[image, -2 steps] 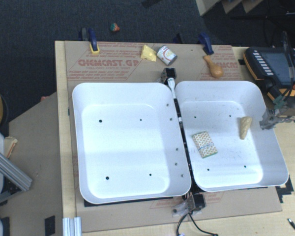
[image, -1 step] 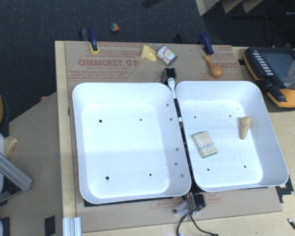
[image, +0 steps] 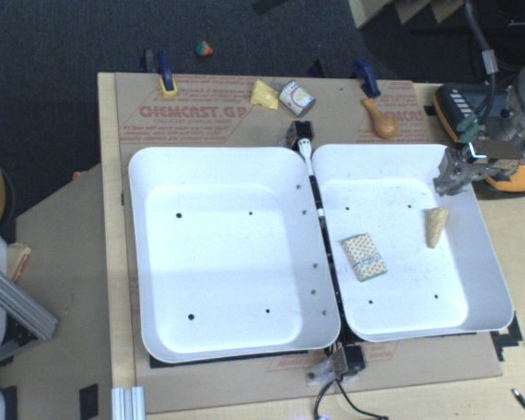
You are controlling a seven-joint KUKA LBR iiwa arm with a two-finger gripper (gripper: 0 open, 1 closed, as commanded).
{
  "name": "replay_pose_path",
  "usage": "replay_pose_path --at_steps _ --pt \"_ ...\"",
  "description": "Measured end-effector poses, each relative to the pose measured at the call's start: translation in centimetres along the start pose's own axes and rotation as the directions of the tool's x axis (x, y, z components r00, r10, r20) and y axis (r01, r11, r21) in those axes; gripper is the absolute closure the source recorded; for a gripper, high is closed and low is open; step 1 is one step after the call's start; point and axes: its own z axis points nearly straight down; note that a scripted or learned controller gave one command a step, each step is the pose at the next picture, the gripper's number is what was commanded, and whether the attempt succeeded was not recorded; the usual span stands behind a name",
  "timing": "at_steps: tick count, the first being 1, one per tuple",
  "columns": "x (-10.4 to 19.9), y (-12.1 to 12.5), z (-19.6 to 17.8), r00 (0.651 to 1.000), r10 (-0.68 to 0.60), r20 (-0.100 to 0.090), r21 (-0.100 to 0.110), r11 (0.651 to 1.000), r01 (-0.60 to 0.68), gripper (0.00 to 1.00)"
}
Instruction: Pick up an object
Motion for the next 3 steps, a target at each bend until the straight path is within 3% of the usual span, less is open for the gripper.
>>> replay_pose_path --at_steps 1,2,3 --pt "-13.3 -1.9 -2.3 1.000 0.024 0.012 -0.010 1.000 -0.024 1.00" --pt "-4.2 1.1 6.2 1.000 0.001 -0.001 0.003 1.000 -0.001 1.00" --pt "0.5 -0.3 -5.2 1.000 0.004 0.004 -0.020 1.000 -0.004 1.00"
